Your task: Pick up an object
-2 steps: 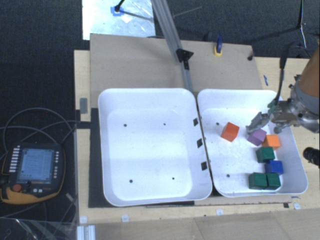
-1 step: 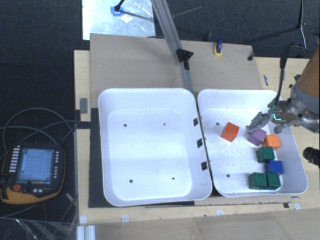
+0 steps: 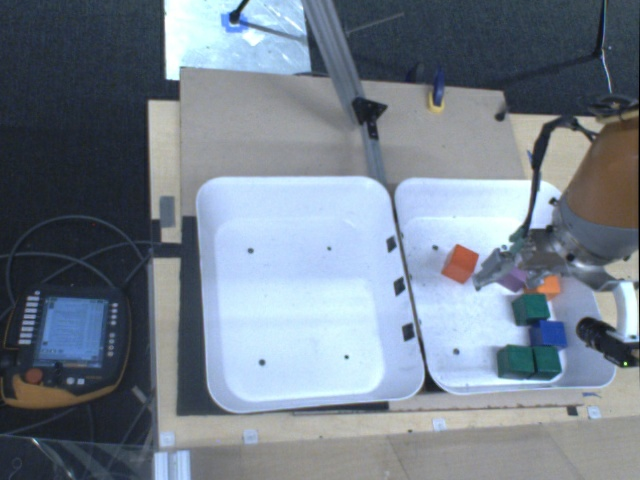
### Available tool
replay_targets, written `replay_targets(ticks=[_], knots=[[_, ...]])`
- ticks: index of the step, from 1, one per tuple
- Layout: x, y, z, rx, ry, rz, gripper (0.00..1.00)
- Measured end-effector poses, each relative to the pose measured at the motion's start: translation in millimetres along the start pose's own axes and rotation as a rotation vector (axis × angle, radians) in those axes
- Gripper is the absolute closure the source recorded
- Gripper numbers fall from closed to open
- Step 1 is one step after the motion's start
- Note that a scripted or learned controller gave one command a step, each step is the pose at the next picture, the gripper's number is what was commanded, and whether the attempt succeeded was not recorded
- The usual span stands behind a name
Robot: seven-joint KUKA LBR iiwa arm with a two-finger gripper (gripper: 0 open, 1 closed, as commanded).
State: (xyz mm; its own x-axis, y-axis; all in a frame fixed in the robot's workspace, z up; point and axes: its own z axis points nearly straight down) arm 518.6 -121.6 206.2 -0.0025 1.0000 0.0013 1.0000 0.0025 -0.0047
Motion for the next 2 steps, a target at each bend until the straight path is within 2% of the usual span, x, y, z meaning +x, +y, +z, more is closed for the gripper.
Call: replay_targets(ticks=[2], knots=[[5,-6,113,0.0,0.0,0.001,0.0]])
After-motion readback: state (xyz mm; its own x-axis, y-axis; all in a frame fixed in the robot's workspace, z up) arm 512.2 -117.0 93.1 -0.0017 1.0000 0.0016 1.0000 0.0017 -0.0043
